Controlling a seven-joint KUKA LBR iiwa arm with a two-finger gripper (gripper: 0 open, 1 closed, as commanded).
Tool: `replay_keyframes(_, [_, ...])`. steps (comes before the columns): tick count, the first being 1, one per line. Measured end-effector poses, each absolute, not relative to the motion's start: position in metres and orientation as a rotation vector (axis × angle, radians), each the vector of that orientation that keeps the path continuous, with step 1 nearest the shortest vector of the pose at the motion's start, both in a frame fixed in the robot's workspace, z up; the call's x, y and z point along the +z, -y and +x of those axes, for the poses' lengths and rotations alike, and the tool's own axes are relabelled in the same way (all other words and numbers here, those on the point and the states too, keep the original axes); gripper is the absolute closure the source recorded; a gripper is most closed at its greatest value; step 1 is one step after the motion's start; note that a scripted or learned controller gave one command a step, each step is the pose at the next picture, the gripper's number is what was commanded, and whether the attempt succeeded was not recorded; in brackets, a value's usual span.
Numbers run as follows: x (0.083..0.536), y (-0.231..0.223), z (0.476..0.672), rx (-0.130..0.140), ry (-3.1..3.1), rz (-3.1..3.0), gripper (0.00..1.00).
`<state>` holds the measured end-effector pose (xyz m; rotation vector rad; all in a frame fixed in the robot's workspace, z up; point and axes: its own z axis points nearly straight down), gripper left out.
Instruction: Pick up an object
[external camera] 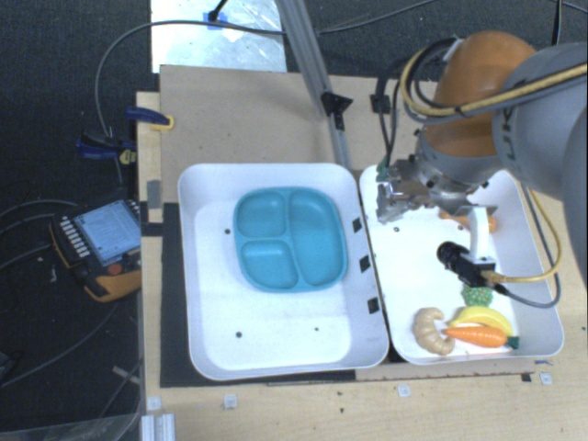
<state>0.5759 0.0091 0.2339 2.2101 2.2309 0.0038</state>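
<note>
My gripper (395, 200) hangs over the far left part of the right bin (404, 278), just above its floor. Nothing shows beneath it except bare white bin. At the bin's near right corner lie a tan peanut-shaped toy (432, 330), a yellow banana (484, 318), an orange carrot (478, 336) and a small green piece (476, 296). A bit of another orange object (457, 216) peeks out from under the wrist. The grey arm with its orange band (473, 81) covers the bin's far right.
The left bin (276, 333) holds a blue divided plate (289, 239). A black cylinder (455, 257) and a white bracket (478, 232) hang off the wrist above the right bin. Cables loop round the arm. A grey pole (308, 49) slants across behind the bins.
</note>
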Motion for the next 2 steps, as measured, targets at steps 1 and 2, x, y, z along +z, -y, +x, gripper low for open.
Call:
replay_keyframes(1, [0.236,-0.055,0.600,0.006,-2.230,2.210,1.00])
replay_keyframes(2, [0.229,-0.104,0.622,0.006,-2.231,2.210,1.00])
